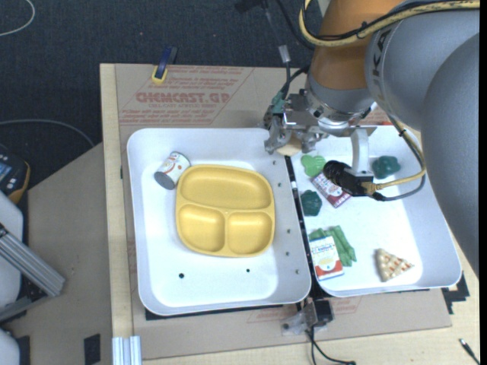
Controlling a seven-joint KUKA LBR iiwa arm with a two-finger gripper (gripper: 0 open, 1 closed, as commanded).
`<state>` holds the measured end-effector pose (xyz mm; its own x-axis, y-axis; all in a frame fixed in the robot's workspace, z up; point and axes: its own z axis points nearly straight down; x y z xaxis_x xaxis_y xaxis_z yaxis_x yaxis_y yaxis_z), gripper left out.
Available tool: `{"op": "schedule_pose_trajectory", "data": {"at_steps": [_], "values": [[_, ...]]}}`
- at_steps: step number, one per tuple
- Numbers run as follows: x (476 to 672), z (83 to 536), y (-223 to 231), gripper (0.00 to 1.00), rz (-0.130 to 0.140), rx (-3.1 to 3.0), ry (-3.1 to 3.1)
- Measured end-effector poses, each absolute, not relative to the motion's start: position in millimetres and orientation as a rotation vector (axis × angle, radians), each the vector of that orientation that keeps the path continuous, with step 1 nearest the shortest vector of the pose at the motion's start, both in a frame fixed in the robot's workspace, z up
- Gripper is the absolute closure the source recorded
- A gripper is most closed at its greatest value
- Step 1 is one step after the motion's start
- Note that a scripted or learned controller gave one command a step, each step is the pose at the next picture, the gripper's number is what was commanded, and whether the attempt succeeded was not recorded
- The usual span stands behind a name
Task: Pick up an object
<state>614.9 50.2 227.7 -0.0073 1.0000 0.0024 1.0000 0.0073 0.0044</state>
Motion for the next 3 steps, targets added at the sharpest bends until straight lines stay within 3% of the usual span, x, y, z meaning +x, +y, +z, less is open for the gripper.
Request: {"op": "schedule_pose_trajectory", "data": {"at_steps": [1,2,3], "values": [[642.4,225,99,1.00,0.007,2.213,2.227],[630.1,232,89,1.00,-0.003,2.223,2.222],[646.8,228,84,1.00,0.002,2.219,2.219]]}}
